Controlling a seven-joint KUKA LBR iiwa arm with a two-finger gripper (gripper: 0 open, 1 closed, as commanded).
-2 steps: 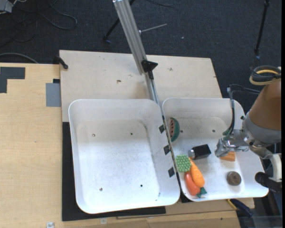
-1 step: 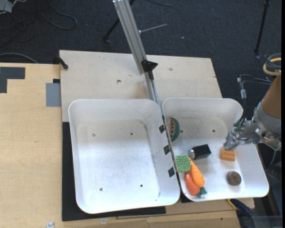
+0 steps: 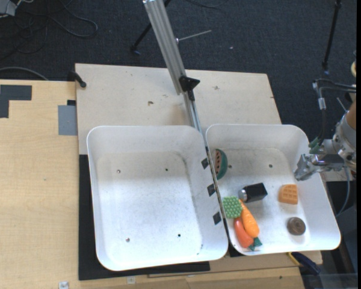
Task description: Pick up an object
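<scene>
Bench (image 3: pixel 132 89) carries two shallow white bins side by side; a slanted grey metal post (image 3: pixel 168 47) rises from the seam between them. Left bin (image 3: pixel 108 155) is the bigger patch of bare white floor, only a few dark specks on it. Right bin (image 3: pixel 271 140) holds all the candidates for the pick, clustered toward its near-left corner and near edge.

Arm comes in over the right bin's right rim. Gripper (image 3: pixel 305 167) sits just above that rim, mid-length, nothing visible between its tips; too small and blurred to say whether the pincer is apart or together, cannot tell.

Objects, big to small: orange carrot-like toy (image 3: pixel 249 220) with a red piece (image 3: pixel 241 233) touching alongside it, near the near-left corner; green-and-dark round thing (image 3: pixel 219 162) tight against the left wall; black block with a silver end (image 3: pixel 253 192) mid-floor; green textured square (image 3: pixel 231 206) touching the carrot's top; orange waffle-like piece (image 3: pixel 289 194) closest to the gripper; brown disc (image 3: pixel 296 225) by the near-right edge.

Judgement: pick not yet begun, gripper apart from every object.

Risks:
- carrot, red piece and green square touch, so a grasp there may nudge or drag neighbours, or close on two.
- round thing hugs the wall, little finger room.
- brown disc is flat, tips may slide over it.
- gripper near the rim, a descent here could clip it.
</scene>
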